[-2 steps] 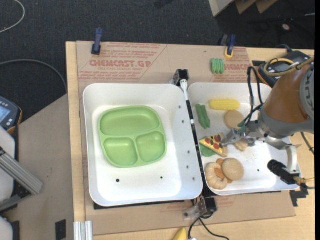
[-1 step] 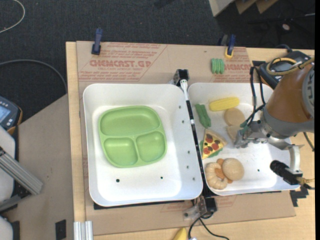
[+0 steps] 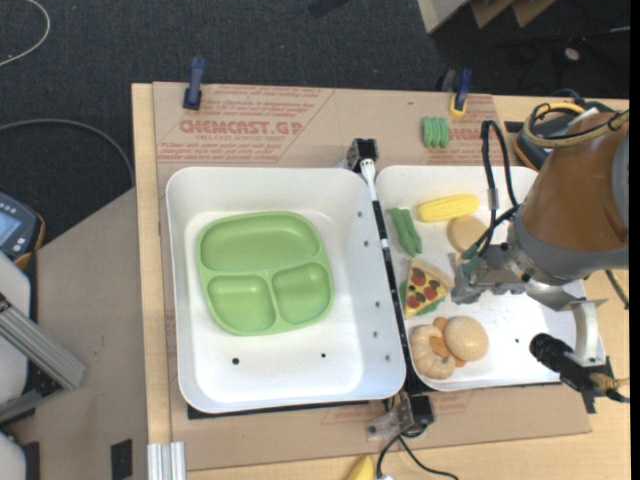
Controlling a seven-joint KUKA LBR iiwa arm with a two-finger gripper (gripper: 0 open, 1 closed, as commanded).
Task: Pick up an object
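The two-finger gripper [image 3: 468, 280] is low in the right white bin [image 3: 520, 180], just beside the triangular toy pizza slice [image 3: 423, 290]; how wide it stands I cannot tell. The green divided plastic plate [image 3: 264, 271] lies in the left white bin [image 3: 190, 268].

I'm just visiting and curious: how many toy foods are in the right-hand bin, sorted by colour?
Yellow: 1, a yellow plastic corn cob
Green: 1, a long green plastic pod
Tan or beige: 3, a round tan bun, a beige roll, a ridged tan pastry
Multicoloured: 1, a pizza slice
Total: 6
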